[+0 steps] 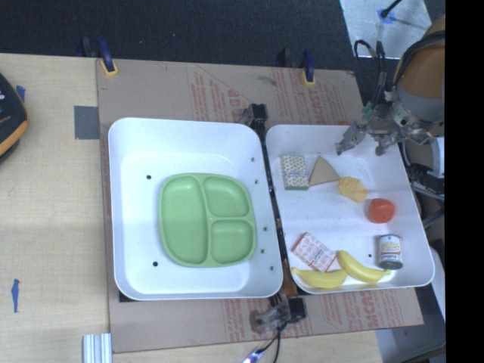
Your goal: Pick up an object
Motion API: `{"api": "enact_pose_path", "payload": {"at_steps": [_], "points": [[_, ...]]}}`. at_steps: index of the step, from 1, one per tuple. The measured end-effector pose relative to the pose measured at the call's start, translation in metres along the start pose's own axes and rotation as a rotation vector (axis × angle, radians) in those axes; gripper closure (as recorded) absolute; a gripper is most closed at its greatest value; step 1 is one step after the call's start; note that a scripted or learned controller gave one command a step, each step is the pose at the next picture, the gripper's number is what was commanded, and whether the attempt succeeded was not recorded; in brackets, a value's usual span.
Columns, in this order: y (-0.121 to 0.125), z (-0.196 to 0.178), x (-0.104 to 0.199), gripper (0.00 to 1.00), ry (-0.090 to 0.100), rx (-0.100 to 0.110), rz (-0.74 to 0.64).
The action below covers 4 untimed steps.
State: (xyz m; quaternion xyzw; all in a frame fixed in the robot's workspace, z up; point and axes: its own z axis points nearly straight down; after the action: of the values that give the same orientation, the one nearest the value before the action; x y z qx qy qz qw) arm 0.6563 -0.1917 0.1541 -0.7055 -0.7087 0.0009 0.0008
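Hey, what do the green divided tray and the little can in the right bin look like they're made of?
The green divided tray looks like molded plastic: uniform pale green, matte, with soft rounded compartment edges. The small can seems to be metal with a printed paper or painted label; its pale, shiny top rim suggests that, though it is too small to be sure.

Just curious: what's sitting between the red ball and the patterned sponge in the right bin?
In the camera view, a tan wedge and a yellow lump lie between the red ball and the patterned sponge.
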Motion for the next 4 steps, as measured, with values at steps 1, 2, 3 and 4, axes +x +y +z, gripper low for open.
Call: {"api": "enact_pose_path", "payload": {"at_steps": [1, 2, 3, 4], "points": [[-0.016, -0.046, 0.029, 0.0, 0.001, 0.0, -0.001], [-0.032, -0.042, 0.048, 0.0, -0.001, 0.002, -0.002], [-0.032, -0.025, 0.063, 0.0, -0.001, 0.003, -0.002], [-0.031, 0.026, 0.035, 0.0, -0.002, 0.002, 0.0]]}}
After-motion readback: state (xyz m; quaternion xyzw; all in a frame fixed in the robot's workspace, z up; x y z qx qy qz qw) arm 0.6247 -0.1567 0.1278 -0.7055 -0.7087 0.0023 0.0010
